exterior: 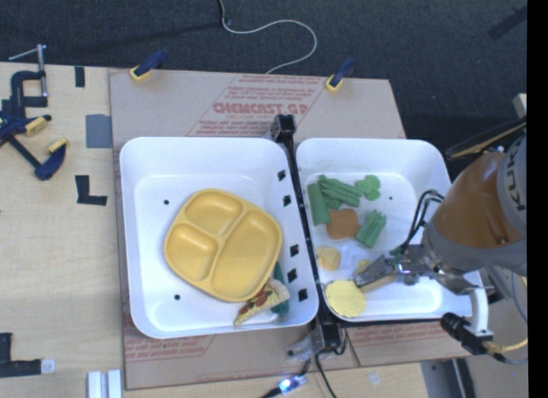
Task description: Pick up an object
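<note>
My gripper (pixel 370 275) sits low in the right bin (pixel 428 162), near its front, pointing left from the orange-banded wrist (pixel 475 208). Just below its tip lies a flat yellow disc (pixel 345 299). A small yellow piece (pixel 329 258) rests to its left. Farther back lie a brown-orange piece (pixel 343 222), a long green ridged piece (pixel 335 193), a shorter green piece (pixel 372 228) and a green round-ended piece (pixel 369 186). A small tan bit (pixel 364 264) shows right at the gripper's tip; whether it is held is unclear.
The left bin (pixel 141 161) holds a yellow divided plate (pixel 223 244) and a pizza-slice toy (pixel 263 301) at its front right corner. A black divider (pixel 295 208) runs between the bins. Clamps (pixel 26 122) stand on the bench at far left.
</note>
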You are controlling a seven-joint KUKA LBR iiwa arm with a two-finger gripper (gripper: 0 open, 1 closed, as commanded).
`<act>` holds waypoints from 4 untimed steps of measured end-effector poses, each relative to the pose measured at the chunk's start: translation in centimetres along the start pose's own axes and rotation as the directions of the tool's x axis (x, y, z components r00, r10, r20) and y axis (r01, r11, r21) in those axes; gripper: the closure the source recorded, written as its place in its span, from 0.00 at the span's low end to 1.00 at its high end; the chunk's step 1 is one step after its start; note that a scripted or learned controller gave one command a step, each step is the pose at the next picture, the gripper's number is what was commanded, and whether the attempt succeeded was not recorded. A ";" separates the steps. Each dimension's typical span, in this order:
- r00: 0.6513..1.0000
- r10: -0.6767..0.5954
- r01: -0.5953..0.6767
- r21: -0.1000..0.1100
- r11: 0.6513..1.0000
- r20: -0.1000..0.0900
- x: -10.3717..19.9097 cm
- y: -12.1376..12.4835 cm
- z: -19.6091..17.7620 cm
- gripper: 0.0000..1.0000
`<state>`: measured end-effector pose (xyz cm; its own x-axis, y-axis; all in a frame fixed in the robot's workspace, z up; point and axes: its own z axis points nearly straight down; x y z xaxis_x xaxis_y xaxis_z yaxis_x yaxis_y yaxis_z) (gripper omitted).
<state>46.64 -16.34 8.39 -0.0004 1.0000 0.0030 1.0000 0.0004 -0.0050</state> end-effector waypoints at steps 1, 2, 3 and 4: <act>1.000 -0.003 0.003 0.005 1.000 -0.007 0.2 0.0 -0.8 1.00; 1.000 -0.001 0.001 -0.002 1.000 0.002 0.2 0.8 -6.3 1.00; 1.000 -0.001 0.001 -0.002 1.000 0.003 0.0 0.4 -12.1 1.00; 1.000 -0.002 0.002 0.001 1.000 0.001 0.0 0.5 -13.8 1.00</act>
<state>47.21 -16.33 22.16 -0.0020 1.0000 0.0016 1.0000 0.0020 -0.0062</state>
